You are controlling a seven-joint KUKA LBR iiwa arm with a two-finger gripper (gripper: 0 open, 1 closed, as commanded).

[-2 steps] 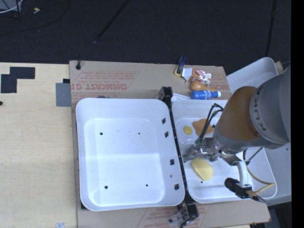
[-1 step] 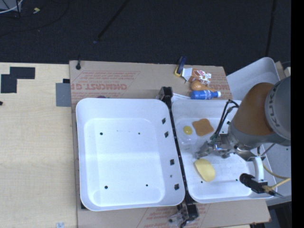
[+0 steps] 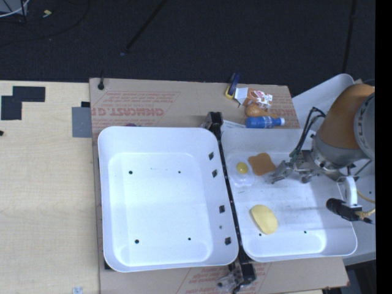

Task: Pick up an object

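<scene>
- The arm [image 3: 346, 124] enters from the right edge of the frame; its orange band sits at upper right and the wrist slants down and leftward over the right bin [image 3: 306, 244].
- The gripper [image 3: 283, 173] is at centre right of the frame, low over the upper part of the right bin. Dark finger parts project leftward, but whether they are spread or closed cannot be told at this resolution. Nothing is seen between them.
- Candidate objects in the right bin: a brown flat piece [image 3: 262, 163] just left of the gripper, close to it, though contact cannot be confirmed; a small yellow ball [image 3: 242, 168] further left near the divider between bins; a larger pale-yellow object [image 3: 264, 218] lower in the bin, well apart from the gripper.
- Outside the bins, on the cardboard at the upper centre-right: a blue bottle [image 3: 264, 122] lying on its side, and a red-and-white packet [image 3: 258, 98] above it.
- The left bin [image 3: 159, 256] lies at centre-left.
- Assessment: the task appears to be at the approach stage. No object is lifted; all three rest on the bin floor. Closing on an item, most likely the brown piece, and raising it remain to be done.
- Risk: the brown piece looks thin and flat, which may make a grasp slip.
</scene>
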